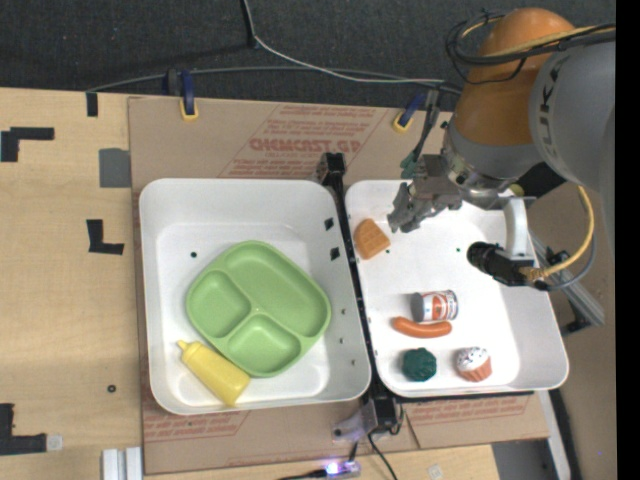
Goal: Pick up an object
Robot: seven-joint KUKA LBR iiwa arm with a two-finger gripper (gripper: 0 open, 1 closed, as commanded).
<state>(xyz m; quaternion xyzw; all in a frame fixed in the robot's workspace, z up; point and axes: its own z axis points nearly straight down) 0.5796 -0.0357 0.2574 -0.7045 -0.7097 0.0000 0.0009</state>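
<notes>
My gripper (408,215) hangs over the back left part of the right bin (520,368), with nothing visible between its fingers. Just left of and below it lies an orange-brown bread slice (372,238) against the bin's left wall. Further forward in the same bin lie a small can (434,306), a red-orange sausage (423,328), a dark green lump (419,365) and a cupcake (472,364). The left bin (160,268) holds a green divided plate (258,306) and a yellow bottle (213,371).
The grey arm with its orange band (505,78) comes in from the upper right above the right bin. A black cable fitting (497,261) hangs over the bin's right side. Clamps (186,103) hold the cardboard sheet under both bins.
</notes>
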